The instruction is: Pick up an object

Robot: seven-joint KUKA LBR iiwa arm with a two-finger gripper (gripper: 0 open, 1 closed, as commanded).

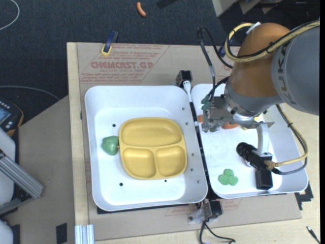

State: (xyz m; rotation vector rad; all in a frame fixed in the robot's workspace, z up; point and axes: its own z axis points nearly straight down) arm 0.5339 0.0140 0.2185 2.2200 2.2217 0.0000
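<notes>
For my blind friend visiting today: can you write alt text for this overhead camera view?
A grey and orange robot arm lowers its claw into the right bin, near a green toy. The left bin holds a yellow divided plate.

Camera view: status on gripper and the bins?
Gripper low over right white bin, near its left wall; nothing seen held. Small green leafy piece lies loose there. Yellow three-compartment plastic tray and green lump in left white bin.
</notes>
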